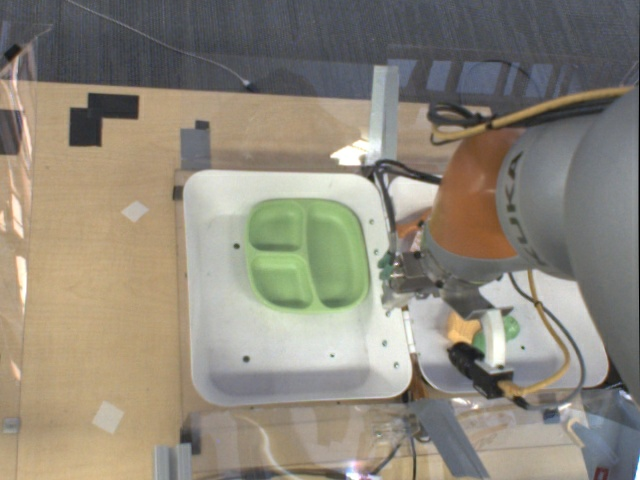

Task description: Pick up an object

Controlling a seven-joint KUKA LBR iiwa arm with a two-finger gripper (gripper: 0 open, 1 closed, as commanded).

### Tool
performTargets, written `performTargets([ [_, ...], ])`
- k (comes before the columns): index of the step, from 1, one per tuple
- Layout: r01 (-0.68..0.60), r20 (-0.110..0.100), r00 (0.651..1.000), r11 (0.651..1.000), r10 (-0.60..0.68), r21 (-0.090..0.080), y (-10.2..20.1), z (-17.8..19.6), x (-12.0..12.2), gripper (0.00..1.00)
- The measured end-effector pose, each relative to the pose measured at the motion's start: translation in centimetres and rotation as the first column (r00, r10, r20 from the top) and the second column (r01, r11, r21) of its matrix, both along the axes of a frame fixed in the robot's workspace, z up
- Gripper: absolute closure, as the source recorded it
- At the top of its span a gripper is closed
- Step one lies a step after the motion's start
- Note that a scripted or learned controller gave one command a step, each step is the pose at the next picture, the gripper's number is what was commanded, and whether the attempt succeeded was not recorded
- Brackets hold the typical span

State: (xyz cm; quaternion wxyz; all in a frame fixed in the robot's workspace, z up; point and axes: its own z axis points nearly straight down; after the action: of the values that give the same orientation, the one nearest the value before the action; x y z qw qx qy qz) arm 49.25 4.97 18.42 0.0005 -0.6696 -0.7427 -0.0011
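The grey arm with its orange band (480,208) hangs over the right bin (432,366) and hides most of it. My gripper (398,278) is low at that bin's left wall, close to the divider between the two bins. A small green bit (384,262) shows right at the gripper. An orange object (406,226) peeks out just behind the wrist. A yellow-orange object (459,325) and a green object (511,324) lie in the right bin under the arm, both partly hidden.
The left bin (215,358) holds a light green divided plate (305,253) in its middle. Metal brackets (383,108) stand behind the bins, and a cable (470,116) loops behind the right bin.
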Motion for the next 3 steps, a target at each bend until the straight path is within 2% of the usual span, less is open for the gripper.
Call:
performTargets([
  [1, 0.371, -0.001, 0.929, 0.929, -0.371, -0.001, 3.5, 0.0, -0.5, 1.00],
  [2, 0.668, -0.002, 0.744, 0.744, -0.668, -0.003, 4.3, -0.1, -0.6, 1.00],
  [3, 0.882, -0.002, 0.470, 0.470, -0.882, -0.003, 4.6, -0.1, -0.6, 1.00],
])
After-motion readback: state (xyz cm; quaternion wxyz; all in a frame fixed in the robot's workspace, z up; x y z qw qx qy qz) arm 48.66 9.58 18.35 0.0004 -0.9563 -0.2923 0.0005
